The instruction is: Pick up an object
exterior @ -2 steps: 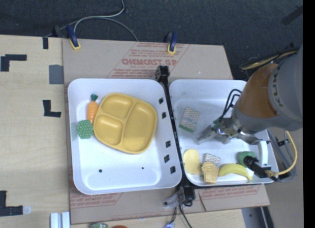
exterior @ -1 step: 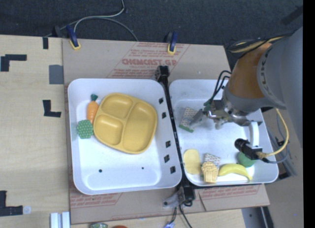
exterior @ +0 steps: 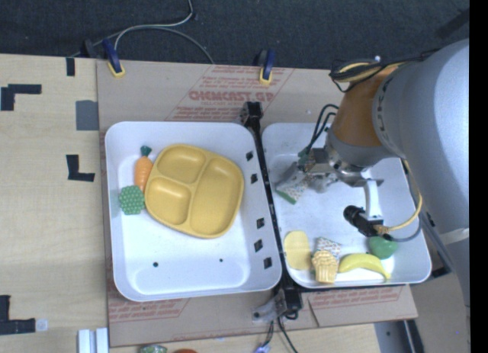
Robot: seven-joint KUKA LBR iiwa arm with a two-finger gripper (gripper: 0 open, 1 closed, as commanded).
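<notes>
The arm (exterior: pixel 427 115) is cut off by the right edge, and it covers the far right corner of the right bin (exterior: pixel 324 210). We find the gripper (exterior: pixel 299 178) blurred, so the grey-green shape (exterior: pixel 290 189) at its tip is unclear to us. At the bottom edge a green thing (exterior: pixel 152 349) and a red thing (exterior: pixel 185 351) are cut off.
</notes>
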